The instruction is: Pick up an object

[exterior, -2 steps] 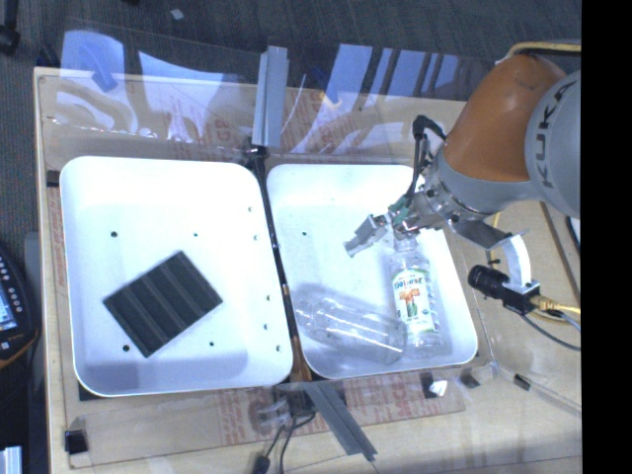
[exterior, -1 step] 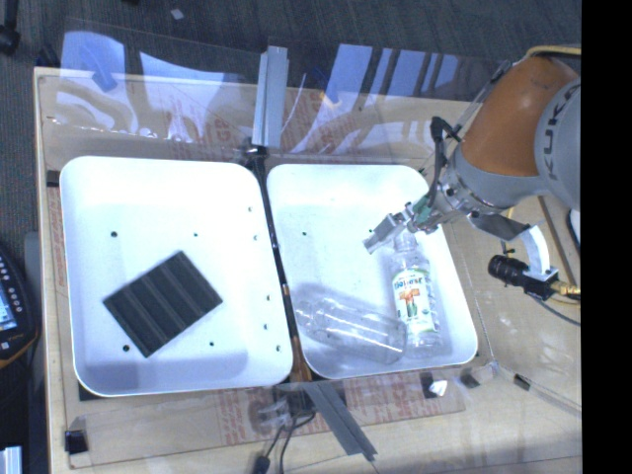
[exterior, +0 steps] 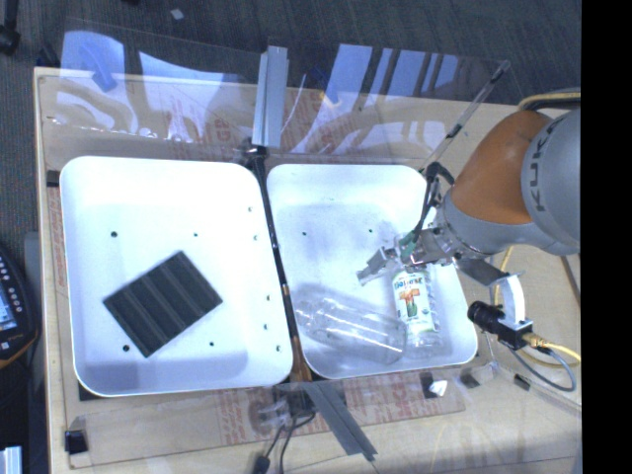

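My gripper (exterior: 383,261) hangs low over the right bin (exterior: 336,191), towards its right side. Just below it is a small clear bottle with a white, orange and green label (exterior: 414,304), its top end close to the gripper; whether they touch I cannot tell. A larger clear plastic bottle (exterior: 348,324) lies on its side near the bin's front wall, left of the labelled one. A flat black ribbed panel (exterior: 163,302) lies at a slant in the left bin (exterior: 148,181).
A metal divider (exterior: 276,265) runs between the two bins. A clear plastic sheet (exterior: 296,87) stands behind them. The arm's grey and orange body (exterior: 513,181) overhangs the right bin's right rim.
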`<action>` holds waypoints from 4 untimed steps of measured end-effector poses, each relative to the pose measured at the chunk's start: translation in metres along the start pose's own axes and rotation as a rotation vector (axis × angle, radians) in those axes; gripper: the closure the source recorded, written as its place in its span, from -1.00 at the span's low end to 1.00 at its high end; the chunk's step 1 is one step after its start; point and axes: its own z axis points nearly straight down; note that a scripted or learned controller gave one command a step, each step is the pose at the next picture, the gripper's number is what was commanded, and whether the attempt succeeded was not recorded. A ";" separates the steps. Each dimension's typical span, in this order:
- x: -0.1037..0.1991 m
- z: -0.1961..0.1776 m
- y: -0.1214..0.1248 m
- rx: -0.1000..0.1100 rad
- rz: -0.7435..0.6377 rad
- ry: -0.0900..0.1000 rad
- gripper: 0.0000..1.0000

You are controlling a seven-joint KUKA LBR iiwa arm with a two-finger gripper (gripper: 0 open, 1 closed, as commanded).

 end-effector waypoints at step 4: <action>0.005 -0.040 -0.023 -0.003 0.048 -0.001 -1.00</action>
